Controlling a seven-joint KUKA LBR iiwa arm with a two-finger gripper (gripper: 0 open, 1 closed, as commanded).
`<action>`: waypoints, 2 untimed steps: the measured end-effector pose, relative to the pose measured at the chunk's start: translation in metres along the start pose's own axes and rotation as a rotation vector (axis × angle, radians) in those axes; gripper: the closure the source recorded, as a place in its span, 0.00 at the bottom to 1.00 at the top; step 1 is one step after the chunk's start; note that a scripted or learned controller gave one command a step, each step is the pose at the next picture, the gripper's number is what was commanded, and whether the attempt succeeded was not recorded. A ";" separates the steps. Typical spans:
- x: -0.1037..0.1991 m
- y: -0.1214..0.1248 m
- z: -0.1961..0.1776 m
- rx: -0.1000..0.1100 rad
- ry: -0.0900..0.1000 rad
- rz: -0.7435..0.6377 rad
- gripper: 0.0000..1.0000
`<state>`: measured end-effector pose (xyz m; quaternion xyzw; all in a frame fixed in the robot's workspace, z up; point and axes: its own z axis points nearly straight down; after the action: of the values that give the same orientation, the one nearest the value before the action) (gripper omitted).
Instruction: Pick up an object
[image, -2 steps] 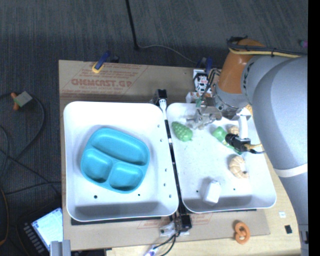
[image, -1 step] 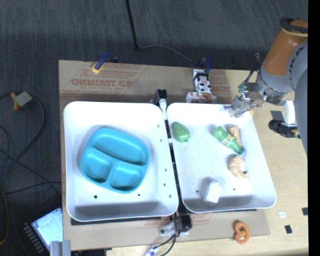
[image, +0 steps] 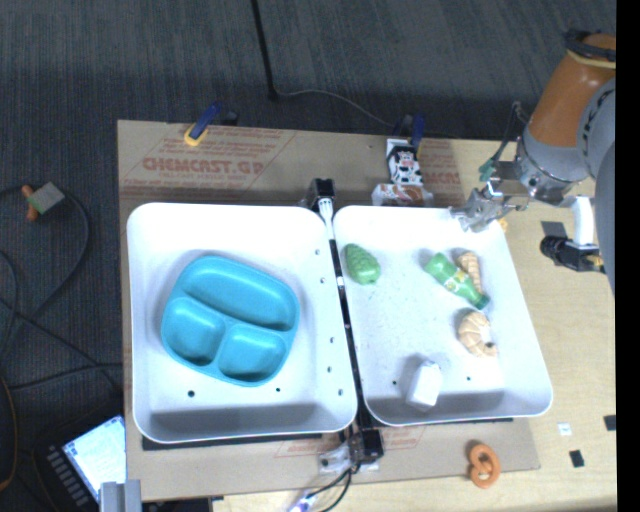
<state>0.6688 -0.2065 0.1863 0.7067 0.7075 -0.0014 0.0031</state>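
Note:
My gripper (image: 480, 213) hangs over the back right corner of the right bin (image: 520, 395), above the rim. Nothing shows between its fingers. In that bin lie a green rounded object (image: 362, 265) at the back left, a green bottle-like toy (image: 449, 277) touching a tan piece (image: 470, 267) just below the gripper, a tan shell-like object (image: 476, 333) at the right, and a white cup-like object (image: 424, 383) near the front.
The left bin (image: 145, 300) holds a blue divided tray (image: 230, 317). An orange ring (image: 484, 463) lies on the bench in front of the right bin. Clamps and a small tag stand behind the bins. Cables run at the left.

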 end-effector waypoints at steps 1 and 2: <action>0.000 0.000 -0.010 -0.001 -0.003 -0.001 1.00; 0.194 -0.006 -0.054 0.001 0.008 -0.003 1.00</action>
<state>0.6630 -0.0123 0.2393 0.7055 0.7087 0.0011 -0.0001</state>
